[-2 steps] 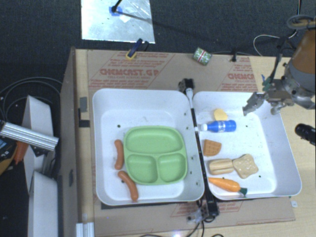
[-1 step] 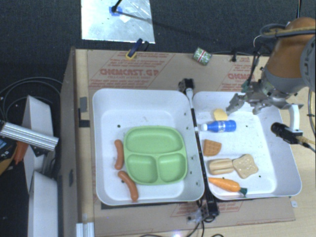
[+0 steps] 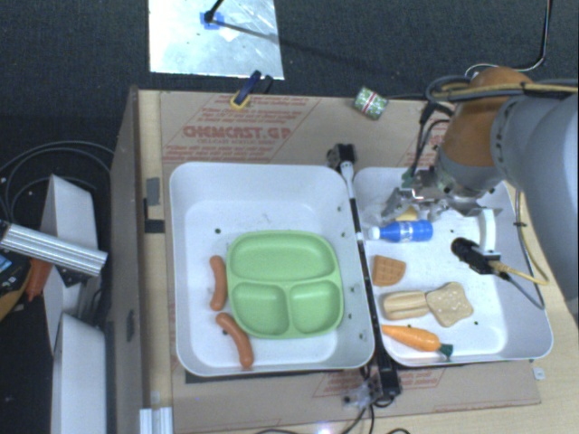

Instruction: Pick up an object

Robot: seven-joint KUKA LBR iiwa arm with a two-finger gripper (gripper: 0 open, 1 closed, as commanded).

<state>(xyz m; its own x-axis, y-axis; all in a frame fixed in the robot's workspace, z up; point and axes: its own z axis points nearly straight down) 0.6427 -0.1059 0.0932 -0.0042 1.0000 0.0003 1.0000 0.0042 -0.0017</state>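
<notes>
Cardboard-topped table [image 3: 271, 129]: right bin [image 3: 529, 319], tool [image 3: 412, 204] low over blue bottle [image 3: 404, 232] and a yellow item; grip state cannot be told.

Dark carpet [image 3: 380, 25] lay round the bench; foil sheet [image 3: 215, 23] at 12 o'clock, black cables [image 3: 36, 165] at 9.

Two bins stand side by side on the worktop [image 3: 181, 134]. In the left bin [image 3: 194, 197] a divided plate [image 3: 285, 283] lies, with two sausages [image 3: 217, 283] at its left. In the right bin [image 3: 516, 319], the hand [image 3: 412, 202] is at the back, a bottle [image 3: 403, 232] just before it; a waffle [image 3: 387, 270], a bun [image 3: 404, 305], toast [image 3: 449, 304] and a carrot [image 3: 412, 337] lie nearer the front.
</notes>
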